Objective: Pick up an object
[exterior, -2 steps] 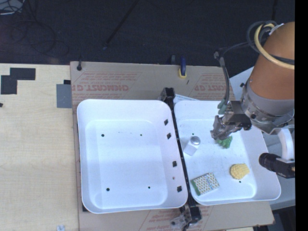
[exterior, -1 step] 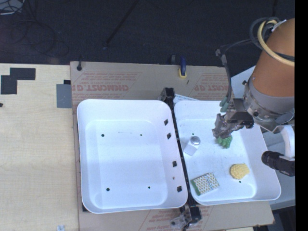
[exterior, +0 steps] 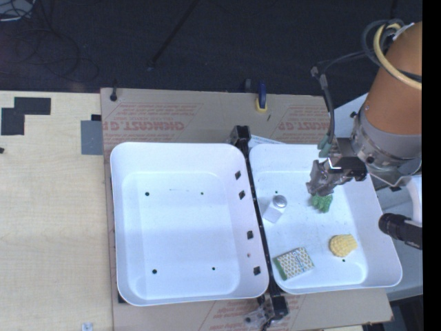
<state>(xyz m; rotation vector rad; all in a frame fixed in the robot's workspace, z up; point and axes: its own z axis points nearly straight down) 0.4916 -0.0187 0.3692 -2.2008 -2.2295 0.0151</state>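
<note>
My gripper (exterior: pixel 320 188) hangs low over the right bin (exterior: pixel 372 271), in its upper middle. Directly under its tips lies a small green object (exterior: pixel 321 202), touching or nearly touching them. A small silver and white cup (exterior: pixel 275 207) lies to the left, near the divider. At the bin's front sit a yellow lumpy object (exterior: pixel 343 245) and a green-patterned flat packet (exterior: pixel 294 263).
The left bin (exterior: pixel 124 185) stands beside the right one, joined by a black clamp strip (exterior: pixel 247 195). Both rest on a cardboard sheet (exterior: pixel 172 116) on the wooden bench. A black cylinder (exterior: pixel 403 229) juts in at the right edge.
</note>
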